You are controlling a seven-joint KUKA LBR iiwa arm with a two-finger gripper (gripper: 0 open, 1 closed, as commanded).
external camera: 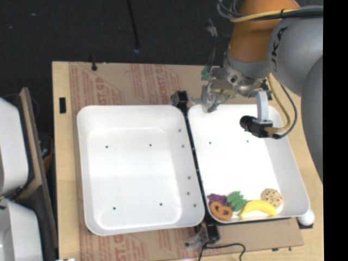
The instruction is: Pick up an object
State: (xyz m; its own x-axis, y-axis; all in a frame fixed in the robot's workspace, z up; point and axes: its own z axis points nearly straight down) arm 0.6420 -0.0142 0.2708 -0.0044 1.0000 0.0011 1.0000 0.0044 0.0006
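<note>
A single fixed camera looks down at a slant from above the surface (65, 162), far enough back to take in both white bins: the left bin (136, 167) toward 9 o'clock, the right bin (244, 162) toward 3 o'clock. The arm (261, 31) enters from 2 o'clock.

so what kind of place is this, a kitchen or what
Probably a robot lab grasping bench, not a kitchen: a grey and orange arm over two white bins, toy food in the right one, cardboard underneath.

Bins (136, 211): smooth, glossy white plastic. Counter (65, 162): showing matt pale wood, carrying printed brown cardboard (130, 86).
</note>
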